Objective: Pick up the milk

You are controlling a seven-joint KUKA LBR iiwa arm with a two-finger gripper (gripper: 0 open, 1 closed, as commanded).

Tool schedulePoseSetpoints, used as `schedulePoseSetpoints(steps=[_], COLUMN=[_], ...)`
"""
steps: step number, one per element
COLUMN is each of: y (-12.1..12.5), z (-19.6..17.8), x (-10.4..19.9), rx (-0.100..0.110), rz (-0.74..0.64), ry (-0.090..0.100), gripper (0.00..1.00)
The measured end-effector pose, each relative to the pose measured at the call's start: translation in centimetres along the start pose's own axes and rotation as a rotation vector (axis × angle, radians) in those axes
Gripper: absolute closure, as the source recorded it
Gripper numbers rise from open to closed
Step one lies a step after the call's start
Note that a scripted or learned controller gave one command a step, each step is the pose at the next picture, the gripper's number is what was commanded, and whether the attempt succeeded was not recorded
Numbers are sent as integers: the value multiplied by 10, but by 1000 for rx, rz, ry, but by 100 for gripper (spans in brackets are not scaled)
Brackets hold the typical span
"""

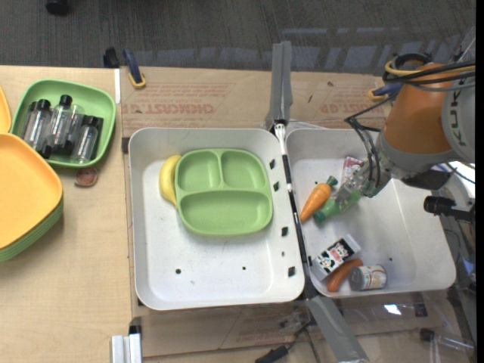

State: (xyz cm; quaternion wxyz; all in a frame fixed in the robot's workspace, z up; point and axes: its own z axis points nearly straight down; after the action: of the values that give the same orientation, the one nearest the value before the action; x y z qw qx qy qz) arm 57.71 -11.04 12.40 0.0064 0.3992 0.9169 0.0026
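A green divided tray (224, 190) lies in the left bin (151, 278), with a yellow item (167, 178) touching its 9 o'clock edge. In the right bin (423, 263), a carrot (315, 200) sits toward 9 o'clock; a can (369, 277) and an orange-red piece (340, 274) lie toward 6 o'clock. On the bench at 9 o'clock, a green dish (102, 100) holds small bottles (59, 127), beside stacked orange plates (26, 195).

One camera looked down from high above the bench.

We looked down at a slant from the near side of the bench (197, 331), facing the grey floor (227, 13) at the far side. We were far enough up to see both white bins whole, the left bin (151, 278) and the right bin (423, 271), side by side. The arm (420, 119) came in from our right.
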Motion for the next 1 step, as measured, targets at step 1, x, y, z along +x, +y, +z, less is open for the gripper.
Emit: schedulePoseSetpoints(steps=[1], y=[84], z=[-67], x=[1], rx=[8], rz=[-86], ry=[7], gripper=[100])
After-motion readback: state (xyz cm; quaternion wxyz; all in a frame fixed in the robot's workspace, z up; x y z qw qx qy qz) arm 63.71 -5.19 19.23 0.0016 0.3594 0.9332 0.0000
